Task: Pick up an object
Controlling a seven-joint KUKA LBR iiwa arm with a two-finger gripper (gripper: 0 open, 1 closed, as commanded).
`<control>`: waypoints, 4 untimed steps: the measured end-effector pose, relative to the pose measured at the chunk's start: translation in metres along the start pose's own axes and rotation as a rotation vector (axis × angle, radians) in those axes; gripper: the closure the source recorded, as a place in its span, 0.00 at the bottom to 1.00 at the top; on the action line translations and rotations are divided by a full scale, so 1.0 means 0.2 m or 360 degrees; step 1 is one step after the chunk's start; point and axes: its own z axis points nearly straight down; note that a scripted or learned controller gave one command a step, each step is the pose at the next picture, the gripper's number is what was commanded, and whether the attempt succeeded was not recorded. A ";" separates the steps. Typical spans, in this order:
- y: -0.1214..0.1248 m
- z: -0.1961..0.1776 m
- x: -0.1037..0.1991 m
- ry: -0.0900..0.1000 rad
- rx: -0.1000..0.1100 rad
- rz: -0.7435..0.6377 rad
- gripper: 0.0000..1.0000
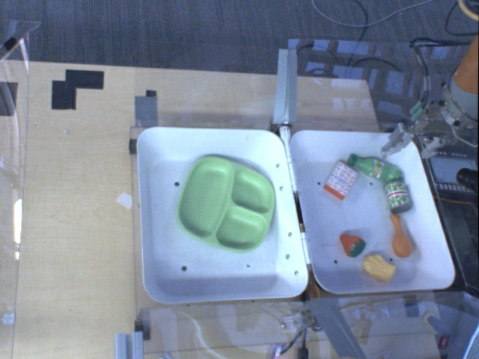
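The end effector [404,134] hangs over the right bin's [322,275] far right corner, fingers looking spread with nothing between them, and the nearest grab is the green packet [372,167] just toward 7 o'clock, long axis roughly 10-to-4.

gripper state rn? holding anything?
Gripper: at the right bin's far right corner, nothing visibly held; open or closed cannot be told.
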 end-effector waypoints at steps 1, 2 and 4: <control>0.15 0.71 -0.09 -0.0001 0.0000 -0.0049 0.00; 0.22 0.76 0.17 0.0001 -0.0003 -0.0052 0.00; 0.16 0.32 0.52 0.0001 -0.0005 -0.0269 1.00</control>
